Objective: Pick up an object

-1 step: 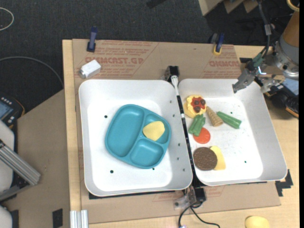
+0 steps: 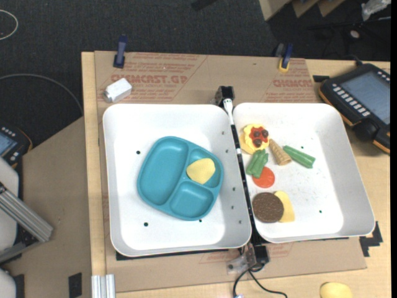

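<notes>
Nothing is lifted yet; every candidate lies in a bin, so the step in hand is choosing a target and coming down on it cleanly.

Nearest in the right bin (image 2: 329, 225), a dark brown round cookie (image 2: 267, 207) touches a yellow piece (image 2: 285, 206) on its right; taking either risks dragging the other. Just beyond them sits a red disc (image 2: 265, 178), flat and thin, likely hard to pinch. A green pepper (image 2: 257, 163) leans against it, hard by the bin's left wall, which may crowd an approach. Farther right, the green bean pod (image 2: 299, 156) lies apart from most of the cluster, beside a tan cone (image 2: 280, 152); I judge the pod the easiest pick, gripped across its narrow width. Farthest is a yellow pizza-like slice (image 2: 253, 136) with dark toppings.

In the left bin (image 2: 124, 222), a blue divided tray (image 2: 167, 179) holds a pale yellow piece (image 2: 201, 170) in its right compartment, isolated and also reachable.

I cannot tell how far the end effector is open, or whether it holds or touches anything.
</notes>
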Available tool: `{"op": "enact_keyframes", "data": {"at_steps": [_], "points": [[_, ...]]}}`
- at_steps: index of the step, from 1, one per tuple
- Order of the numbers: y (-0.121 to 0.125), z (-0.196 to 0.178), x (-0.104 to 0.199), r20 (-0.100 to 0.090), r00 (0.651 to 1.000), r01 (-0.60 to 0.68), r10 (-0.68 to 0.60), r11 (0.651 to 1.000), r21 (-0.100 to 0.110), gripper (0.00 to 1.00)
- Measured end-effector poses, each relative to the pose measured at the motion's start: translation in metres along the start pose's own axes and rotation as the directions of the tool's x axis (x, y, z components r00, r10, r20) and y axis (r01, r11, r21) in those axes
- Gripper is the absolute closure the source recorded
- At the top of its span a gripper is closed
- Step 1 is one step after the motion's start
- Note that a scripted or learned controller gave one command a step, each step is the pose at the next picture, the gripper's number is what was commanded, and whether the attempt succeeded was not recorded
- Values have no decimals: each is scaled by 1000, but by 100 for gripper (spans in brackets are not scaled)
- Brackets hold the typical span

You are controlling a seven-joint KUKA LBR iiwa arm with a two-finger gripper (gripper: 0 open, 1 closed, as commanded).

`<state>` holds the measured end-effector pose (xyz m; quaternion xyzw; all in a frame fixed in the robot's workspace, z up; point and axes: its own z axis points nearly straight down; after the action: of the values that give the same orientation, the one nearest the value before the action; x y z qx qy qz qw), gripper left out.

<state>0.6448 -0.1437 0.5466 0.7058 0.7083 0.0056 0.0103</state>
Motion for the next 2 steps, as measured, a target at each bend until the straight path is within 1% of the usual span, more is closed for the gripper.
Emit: {"op": "enact_keyframes", "data": {"at_steps": [1, 2], "points": [[-38, 319, -1, -9, 1000, -4, 5, 1000, 30, 0], [-113, 466, 44, -12, 1000, -6, 6, 999, 33, 0]]}}
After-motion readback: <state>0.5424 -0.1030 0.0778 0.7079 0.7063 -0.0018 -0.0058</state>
